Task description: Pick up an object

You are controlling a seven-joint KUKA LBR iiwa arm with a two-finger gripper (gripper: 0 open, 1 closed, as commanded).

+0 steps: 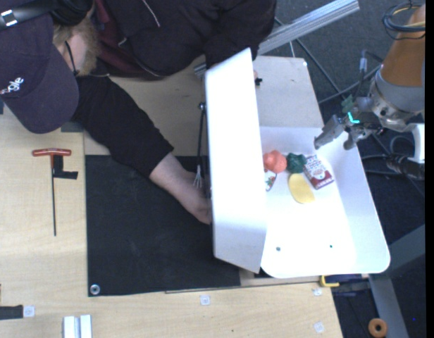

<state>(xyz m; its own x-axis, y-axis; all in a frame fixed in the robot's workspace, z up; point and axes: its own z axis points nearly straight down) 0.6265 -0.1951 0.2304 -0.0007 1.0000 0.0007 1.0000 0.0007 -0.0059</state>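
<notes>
White bin (344, 231) holds an orange-red ball (275, 161), a dark green piece (295, 163), a yellow lemon-like shape (301, 188) and a red-and-white packet (319, 172), perhaps printed. Black mat (132, 245) on the tan worktop (34, 259).

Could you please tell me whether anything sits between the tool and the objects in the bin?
Nothing visible does: the tool hangs above the bin's right edge, with bare white floor between it and the red carton.

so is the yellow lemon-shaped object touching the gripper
No, the yellow lemon-shaped object lies in the white bin beside a red-and-white carton, well apart from the gripper.
</notes>
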